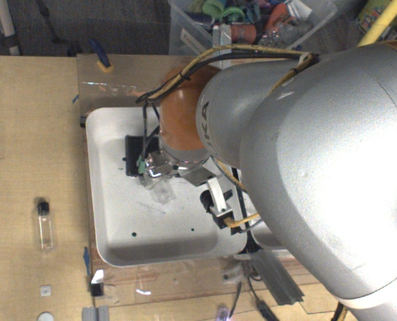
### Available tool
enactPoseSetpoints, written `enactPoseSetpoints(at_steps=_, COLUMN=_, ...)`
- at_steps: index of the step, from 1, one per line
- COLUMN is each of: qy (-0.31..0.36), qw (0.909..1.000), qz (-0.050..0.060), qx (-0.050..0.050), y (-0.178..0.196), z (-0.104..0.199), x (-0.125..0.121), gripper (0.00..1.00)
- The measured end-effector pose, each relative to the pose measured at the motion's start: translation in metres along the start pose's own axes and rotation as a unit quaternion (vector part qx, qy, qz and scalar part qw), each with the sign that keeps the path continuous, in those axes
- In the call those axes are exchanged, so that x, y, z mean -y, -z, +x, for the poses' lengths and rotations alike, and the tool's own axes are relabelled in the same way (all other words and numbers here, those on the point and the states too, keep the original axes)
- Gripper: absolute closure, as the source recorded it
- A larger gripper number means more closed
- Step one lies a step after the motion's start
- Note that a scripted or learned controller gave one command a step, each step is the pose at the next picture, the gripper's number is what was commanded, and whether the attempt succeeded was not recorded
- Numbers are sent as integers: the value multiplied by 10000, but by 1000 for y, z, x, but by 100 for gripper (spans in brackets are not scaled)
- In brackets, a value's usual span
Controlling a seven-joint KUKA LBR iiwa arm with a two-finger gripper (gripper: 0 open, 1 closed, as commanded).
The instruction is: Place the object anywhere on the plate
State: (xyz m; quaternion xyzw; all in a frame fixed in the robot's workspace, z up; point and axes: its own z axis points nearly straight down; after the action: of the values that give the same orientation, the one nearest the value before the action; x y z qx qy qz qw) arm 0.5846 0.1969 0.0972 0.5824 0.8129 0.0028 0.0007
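Spanning wooden bench (25, 112), white bin (118, 239)

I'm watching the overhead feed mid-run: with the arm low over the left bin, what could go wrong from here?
1. The grey arm with the orange band covers much of the shallow white bin, so no plate is identifiable; a release here could miss it.
2. A small clear object sits just under the hand; whether it is gripped is unclear, so it might slip or stay behind.
3. Loose yellow and black cables hang near the bin's edge and could snag.
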Motion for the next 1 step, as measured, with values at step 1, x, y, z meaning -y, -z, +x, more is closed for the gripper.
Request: enactPoseSetpoints(at_steps=1, qy=1248, qw=9922, qz=-40, qx=5, y=-6, z=9, x=96, gripper=100)
